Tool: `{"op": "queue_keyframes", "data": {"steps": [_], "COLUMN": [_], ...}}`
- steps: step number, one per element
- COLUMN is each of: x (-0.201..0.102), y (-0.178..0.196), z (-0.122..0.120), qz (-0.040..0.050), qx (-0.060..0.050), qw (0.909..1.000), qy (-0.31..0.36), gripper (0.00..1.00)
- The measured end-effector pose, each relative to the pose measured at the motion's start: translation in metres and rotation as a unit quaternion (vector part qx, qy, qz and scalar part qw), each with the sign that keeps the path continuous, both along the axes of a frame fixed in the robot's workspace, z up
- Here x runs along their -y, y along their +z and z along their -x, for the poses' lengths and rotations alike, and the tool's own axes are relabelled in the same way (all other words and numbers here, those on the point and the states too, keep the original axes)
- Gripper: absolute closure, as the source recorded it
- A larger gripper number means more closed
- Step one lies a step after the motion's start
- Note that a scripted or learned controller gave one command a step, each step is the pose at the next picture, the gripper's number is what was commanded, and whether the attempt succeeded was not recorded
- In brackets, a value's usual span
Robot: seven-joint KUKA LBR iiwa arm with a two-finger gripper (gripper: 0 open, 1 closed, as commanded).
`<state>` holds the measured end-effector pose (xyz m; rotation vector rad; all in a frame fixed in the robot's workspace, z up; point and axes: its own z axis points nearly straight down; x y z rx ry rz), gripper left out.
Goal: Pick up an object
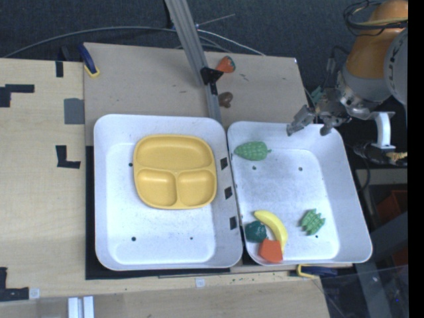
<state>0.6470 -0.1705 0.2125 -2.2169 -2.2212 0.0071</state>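
Looking down at a slant on a workbench [40, 177], the view takes in two shallow white bins set side by side, their inner rims touching along the middle. The left bin [112, 244] holds a yellow divided plate [175, 171] with three compartments, lying flat toward the bin's far half. The right bin [331, 164] holds several small toy foods. A green leafy vegetable [252, 151] lies near the far left corner, just beside the inner rim. A yellow banana [271, 225] curves along the near left part of this bin, with a dark teal piece [255, 231] touching its left side and an orange-red block [270, 250] at its near end, pressed against the bin's front wall. A small green bumpy item [311, 221] sits apart from that cluster, toward the near right. The grey arm with its orange band [371, 52] reaches in from the right, and its gripper [309, 126] hovers over the far right rim of the right bin, well apart from every toy. Its two dark fingers are spread, with a clear gap between them and nothing held there. Beyond the bins, a grey metal bar [189, 38] slants across the tan board, and a small orange object [226, 63] and a brown one [226, 99] rest on the board beside the bar.
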Motion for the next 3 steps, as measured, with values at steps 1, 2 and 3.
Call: {"op": "queue_keyframes", "data": {"steps": [1,2,3], "x": [-0.007,-0.001,-0.002], "y": [-0.046,-0.092,-0.079], "z": [-0.001,0.002,0.001], "qz": [-0.0002,0.0001,0.0002], "qx": [0.0,0.0,0.002], "qw": [1.0,1.0,1.0], "qy": [0.0,0.0,0.001], "gripper": [0.0,0.0,1.0]}}
